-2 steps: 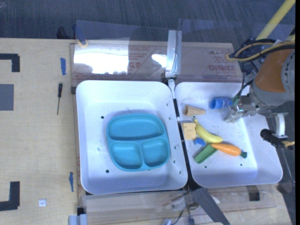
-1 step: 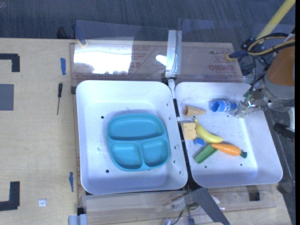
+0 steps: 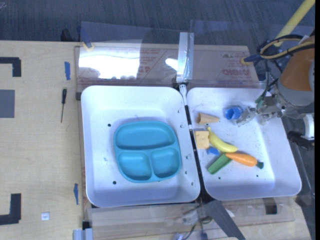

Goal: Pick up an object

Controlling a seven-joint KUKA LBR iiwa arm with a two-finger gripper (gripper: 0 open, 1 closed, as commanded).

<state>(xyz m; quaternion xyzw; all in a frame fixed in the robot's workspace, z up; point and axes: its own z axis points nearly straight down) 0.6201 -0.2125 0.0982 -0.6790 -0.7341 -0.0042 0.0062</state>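
1. Arm (image 3: 299, 79): cut off by the right edge; only the orange band and wrist show.
2. Gripper (image 3: 248, 115): small and blurred; finger state cannot be told.
3. Blue object (image 3: 231, 113): just beside the gripper, shape unclear.
4. Yellow rod (image 3: 299, 11): cut off at the top right corner.
5. Black marks (image 3: 11, 66): cut by the left edge.

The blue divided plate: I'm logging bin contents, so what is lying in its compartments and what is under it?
The blue three-compartment plastic plate shows bare blue compartments. It rests on the left white bin's floor; the floor beneath it is covered and cannot be checked.
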